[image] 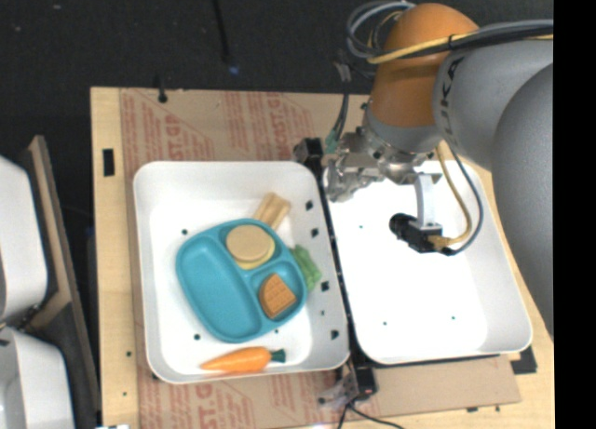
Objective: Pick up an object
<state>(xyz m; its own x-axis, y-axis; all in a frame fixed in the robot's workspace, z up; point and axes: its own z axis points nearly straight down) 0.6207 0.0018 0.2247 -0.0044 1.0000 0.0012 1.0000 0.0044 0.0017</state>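
In the left bin (pixel 158 204) lies a blue sectioned plate (pixel 216 292). On it rest a round tan biscuit (pixel 250 244) and a brown waffle-like piece (pixel 277 296). A wooden block (pixel 273 209) leans at the plate's far edge, and a green item (pixel 307 267) sits at its right side. An orange carrot (pixel 240 359) lies near the bin's front wall. My gripper (pixel 347 174) hangs under the orange wrist band, over the far left corner of the right bin (pixel 466 325), close to the wall between the two bins. I see nothing held in it.
The grey arm (pixel 494 92) covers the far right of the bench. A black cable end (pixel 416 231) hangs over the right bin's floor. Cardboard (pixel 223 129) lies under both bins. White containers (pixel 19 232) stand at the left edge.
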